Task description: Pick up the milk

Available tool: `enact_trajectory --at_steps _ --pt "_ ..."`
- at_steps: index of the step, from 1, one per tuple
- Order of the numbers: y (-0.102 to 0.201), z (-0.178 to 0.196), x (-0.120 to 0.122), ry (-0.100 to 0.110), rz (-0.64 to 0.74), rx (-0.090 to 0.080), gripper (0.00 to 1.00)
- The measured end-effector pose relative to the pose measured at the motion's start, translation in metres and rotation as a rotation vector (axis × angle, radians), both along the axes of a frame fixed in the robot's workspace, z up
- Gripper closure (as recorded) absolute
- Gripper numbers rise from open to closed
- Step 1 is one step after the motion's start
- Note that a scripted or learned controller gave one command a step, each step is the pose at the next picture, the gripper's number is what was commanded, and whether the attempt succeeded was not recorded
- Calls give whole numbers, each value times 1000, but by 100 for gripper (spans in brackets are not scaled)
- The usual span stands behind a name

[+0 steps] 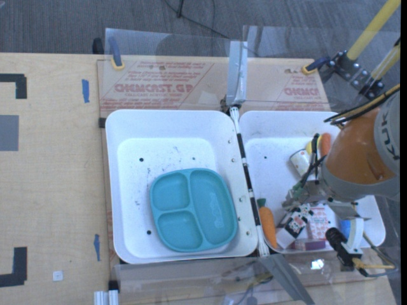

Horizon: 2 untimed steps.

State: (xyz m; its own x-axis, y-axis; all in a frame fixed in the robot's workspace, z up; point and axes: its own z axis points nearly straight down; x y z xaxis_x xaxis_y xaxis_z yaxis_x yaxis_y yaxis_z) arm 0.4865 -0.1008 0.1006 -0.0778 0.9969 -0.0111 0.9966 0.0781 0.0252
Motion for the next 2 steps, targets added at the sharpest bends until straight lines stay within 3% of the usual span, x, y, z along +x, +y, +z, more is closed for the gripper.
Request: enact_trajectory --at_steps 1,2 --pt "79 83 -3 27 -47 10 100" --pt "116 90 -7 25 -158 10 100"
